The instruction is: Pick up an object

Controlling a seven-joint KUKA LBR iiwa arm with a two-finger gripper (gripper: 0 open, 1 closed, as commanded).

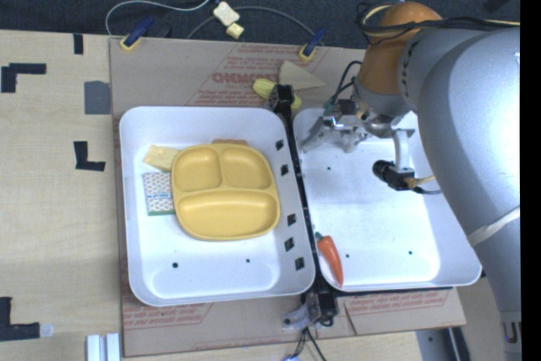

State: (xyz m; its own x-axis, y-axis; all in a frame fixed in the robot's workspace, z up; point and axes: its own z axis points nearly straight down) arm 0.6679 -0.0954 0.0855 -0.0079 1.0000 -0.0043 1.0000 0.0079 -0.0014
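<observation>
My gripper (328,131) hangs low over the far left corner of the right bin (423,262), under the grey arm with its orange band. An orange carrot (330,258) lies at the right bin's near left edge, well apart from the gripper. In the left bin (211,279) a yellow divided plate (225,190) lies flat. A pale yellow wedge (157,155) and a small patterned block (157,193) stick out from under its left side.
A black divider with clips (292,190) runs between the two bins. A yellow object (265,86) and a tan paper piece (302,76) lie on the cardboard behind the bins. Cables and blue clamps sit at the bench's far edge.
</observation>
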